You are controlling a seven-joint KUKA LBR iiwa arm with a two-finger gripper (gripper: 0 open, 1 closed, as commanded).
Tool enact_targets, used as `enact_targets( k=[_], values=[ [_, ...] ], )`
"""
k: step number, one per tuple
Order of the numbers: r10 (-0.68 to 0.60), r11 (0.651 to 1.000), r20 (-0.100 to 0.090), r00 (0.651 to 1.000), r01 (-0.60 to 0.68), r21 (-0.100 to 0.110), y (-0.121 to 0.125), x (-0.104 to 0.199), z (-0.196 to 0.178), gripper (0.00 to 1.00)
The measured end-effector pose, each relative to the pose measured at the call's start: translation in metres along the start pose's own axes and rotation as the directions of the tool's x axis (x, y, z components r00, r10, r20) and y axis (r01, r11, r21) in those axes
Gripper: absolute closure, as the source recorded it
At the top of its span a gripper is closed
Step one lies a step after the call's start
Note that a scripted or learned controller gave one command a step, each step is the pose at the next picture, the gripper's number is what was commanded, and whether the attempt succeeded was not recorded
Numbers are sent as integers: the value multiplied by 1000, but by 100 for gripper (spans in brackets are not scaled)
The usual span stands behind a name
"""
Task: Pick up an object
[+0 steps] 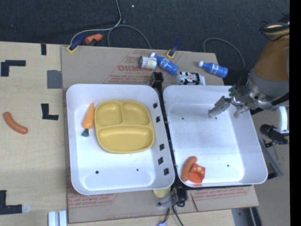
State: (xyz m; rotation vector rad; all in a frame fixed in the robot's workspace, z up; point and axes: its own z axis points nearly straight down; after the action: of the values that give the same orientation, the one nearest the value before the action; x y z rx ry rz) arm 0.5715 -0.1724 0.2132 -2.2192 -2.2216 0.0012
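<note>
In the right bin (211, 140), an orange-red sausage (187, 166) lies near the front left corner. A small red piece with a yellow spot (198, 173) touches it. A carrot (88, 116) lies in the left bin (117, 173), beside a yellow divided plate (124, 126). My gripper (229, 111) hangs over the far right part of the right bin, well away from the sausage. It is open, its fingers spread with nothing between them.
Behind the bins on the cardboard lie two blue bottles (165, 64) (214, 69) and a small black-and-white packet (190, 78). Another sausage (15, 123) lies on the bench at far left. Black clips (162, 147) line the ridge between the bins.
</note>
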Motion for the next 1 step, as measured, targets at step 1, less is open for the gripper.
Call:
enact_targets(
  k=[1],
  values=[
    [-2,1000,-5,1000,2,13,-36,52,111,0]
  ],
)
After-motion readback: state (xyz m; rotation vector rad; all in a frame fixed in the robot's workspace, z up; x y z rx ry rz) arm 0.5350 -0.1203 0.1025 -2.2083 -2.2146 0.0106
